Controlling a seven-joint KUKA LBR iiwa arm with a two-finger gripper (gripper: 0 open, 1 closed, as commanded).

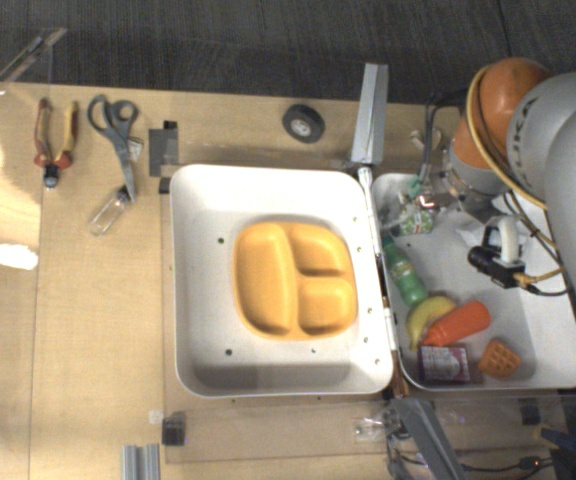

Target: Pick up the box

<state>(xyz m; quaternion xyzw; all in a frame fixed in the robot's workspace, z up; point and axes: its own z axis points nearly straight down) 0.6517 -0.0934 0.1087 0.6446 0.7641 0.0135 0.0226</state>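
Note:
The box (446, 364) is a small dark purple carton lying flat at the front edge of the right bin (553, 353). It sits just below an orange carrot (458, 323) and left of a waffle piece (500, 358). My gripper (420, 206) hangs over the bin's far left corner, well away from the box, above a crumpled green and white item (414, 220). The grey arm with its orange band (493, 98) covers the bin's far right side.
A green bottle (402, 271) and a yellow banana (428, 313) lie along the right bin's left wall. The left bin (203, 268) holds a yellow divided tray (294, 276). Scissors (118, 133), pliers (54, 140) and a tape roll (303, 123) lie on the bench behind.

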